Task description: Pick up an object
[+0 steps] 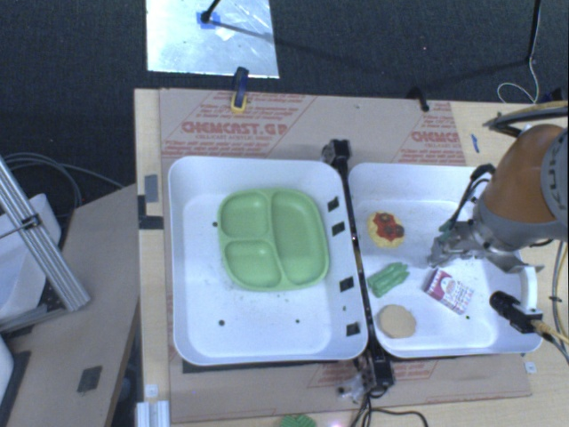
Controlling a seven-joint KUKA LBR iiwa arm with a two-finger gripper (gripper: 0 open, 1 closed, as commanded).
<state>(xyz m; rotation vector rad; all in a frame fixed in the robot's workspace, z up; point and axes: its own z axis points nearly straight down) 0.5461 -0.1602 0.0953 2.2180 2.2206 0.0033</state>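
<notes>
Reaching in from the right side of the camera view, the grey arm with its orange band (526, 172) is seen bent down over the right white bin (418, 178). The gripper (442, 247) is lowered toward the bin floor near the bin's middle, but its tip is small and dark against the wrist, so whether it is spread or closed cannot be told. Nothing can be made out as held by it.

Four small objects are spread over the floor of the right bin. A red-and-white packet (448, 291) is lying just below and to the right of the gripper, close to it; contact cannot be judged. A green toy vegetable (388, 278) is placed to the left of the packet, near the gripper's lower left. A round item with red and yellow topping, like a small toy pizza (387, 229), is set well to the gripper's left, toward the divider. A tan round disc, like a cookie (396, 321), is resting near the bin's front edge, below the green piece.

The left white bin (191, 265) is occupied by a green divided plate (271, 238) with three compartments, lying flat near its centre. Both bins are seated on a sheet of cardboard (267, 123) printed with red lettering. A black clip (338, 150) is fixed where the two bins meet at the far edge.
</notes>
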